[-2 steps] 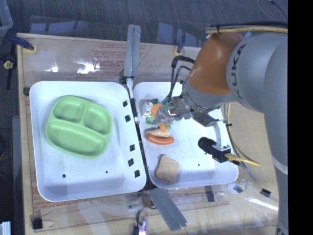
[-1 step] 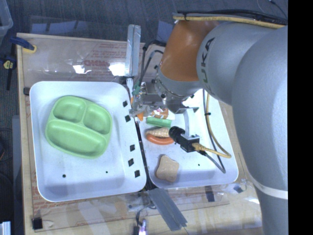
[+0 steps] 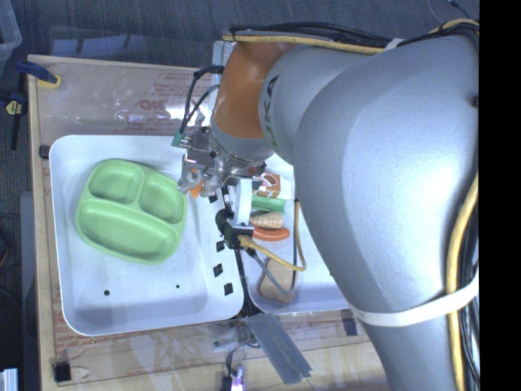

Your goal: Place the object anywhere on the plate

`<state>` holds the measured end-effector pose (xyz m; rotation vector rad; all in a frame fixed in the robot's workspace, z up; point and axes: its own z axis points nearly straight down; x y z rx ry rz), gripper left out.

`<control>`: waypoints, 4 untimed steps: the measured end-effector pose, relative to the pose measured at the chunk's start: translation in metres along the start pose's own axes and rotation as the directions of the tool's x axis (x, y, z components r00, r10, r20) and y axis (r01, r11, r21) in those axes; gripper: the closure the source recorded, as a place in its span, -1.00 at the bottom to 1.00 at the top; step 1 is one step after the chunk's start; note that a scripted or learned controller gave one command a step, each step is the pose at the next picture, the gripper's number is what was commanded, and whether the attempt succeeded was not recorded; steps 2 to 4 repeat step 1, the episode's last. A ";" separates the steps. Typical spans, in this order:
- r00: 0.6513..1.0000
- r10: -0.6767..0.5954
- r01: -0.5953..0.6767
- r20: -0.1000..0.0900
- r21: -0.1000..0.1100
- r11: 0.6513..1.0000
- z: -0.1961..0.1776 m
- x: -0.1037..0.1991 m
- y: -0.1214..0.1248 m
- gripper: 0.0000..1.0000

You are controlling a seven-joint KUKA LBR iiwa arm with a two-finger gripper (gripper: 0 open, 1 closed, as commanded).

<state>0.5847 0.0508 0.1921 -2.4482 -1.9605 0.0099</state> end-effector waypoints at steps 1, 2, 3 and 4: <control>1.000 0.000 0.000 0.000 0.000 1.000 0.000 0.000 0.000 -1.00; 1.000 0.000 0.000 0.000 0.000 1.000 0.000 0.000 0.000 -1.00; 1.000 0.000 0.000 0.000 0.000 1.000 0.000 0.000 0.000 -1.00; 1.000 0.000 0.000 0.000 0.000 1.000 0.000 0.000 0.000 -1.00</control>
